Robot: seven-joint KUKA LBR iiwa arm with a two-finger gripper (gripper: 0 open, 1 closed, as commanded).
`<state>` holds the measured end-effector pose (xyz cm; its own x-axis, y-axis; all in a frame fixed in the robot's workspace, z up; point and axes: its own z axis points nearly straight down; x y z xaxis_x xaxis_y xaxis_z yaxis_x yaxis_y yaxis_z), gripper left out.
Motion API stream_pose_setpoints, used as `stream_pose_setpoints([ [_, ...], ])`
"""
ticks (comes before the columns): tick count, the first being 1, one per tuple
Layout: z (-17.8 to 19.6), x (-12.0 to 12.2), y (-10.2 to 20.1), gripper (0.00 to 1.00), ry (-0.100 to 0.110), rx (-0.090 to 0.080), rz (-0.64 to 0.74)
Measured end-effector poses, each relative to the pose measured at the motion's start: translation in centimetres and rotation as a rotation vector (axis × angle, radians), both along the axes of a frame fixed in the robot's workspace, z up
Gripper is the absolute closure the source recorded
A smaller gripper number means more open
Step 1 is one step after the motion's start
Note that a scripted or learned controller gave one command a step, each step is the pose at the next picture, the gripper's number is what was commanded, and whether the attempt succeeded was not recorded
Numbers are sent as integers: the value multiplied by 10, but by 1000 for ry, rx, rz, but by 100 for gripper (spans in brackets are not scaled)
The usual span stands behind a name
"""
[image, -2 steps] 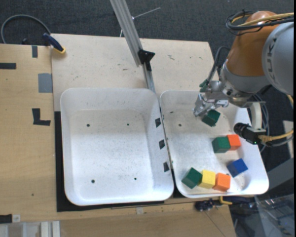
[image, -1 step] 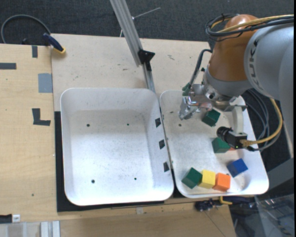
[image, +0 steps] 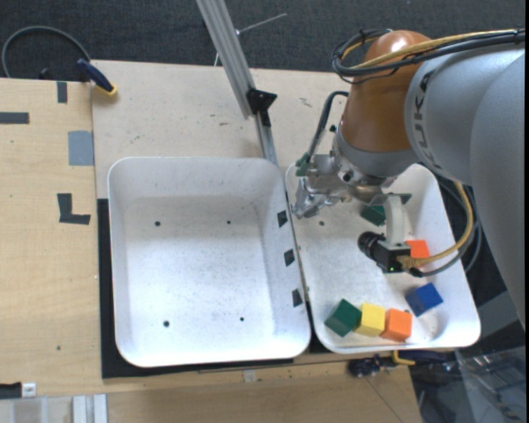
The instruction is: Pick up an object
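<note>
Pale wood makes up the worktop (image: 44,263), and on it two shallow white bins sit side by side, touching along their inner walls. What I could pick up lies in the right bin (image: 454,236), gathered at its near end: a green block (image: 342,316), a yellow block (image: 371,319) and an orange block (image: 398,324) stand in a tight row, each touching the next, close to the bin's front wall. A blue block (image: 424,298) sits just beside that row, a little farther back and toward the right wall, tilted on a corner. Another green piece (image: 374,210) shows farther back, partly hidden under my wrist, so I cannot tell its shape. My tool (image: 307,196) hangs over the far left part of the same bin, close to the wall shared with the left bin (image: 123,236), well apart from the row of blocks and with bare white floor between us. Whether it is parted or closed, I cannot tell from this angle, and nothing shows between its tips. My orange wrist band (image: 383,104) rises just behind it. Beyond the bins, a grey metal rail (image: 229,42) slants across the worktop, and a black cable with a yellow and blue end (image: 97,76) lies at the far left.
</note>
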<state>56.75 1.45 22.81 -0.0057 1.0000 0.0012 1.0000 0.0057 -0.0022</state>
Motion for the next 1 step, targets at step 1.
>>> stream_pose_setpoints([
  [1,-5,3,54,100,0,0,1],
])
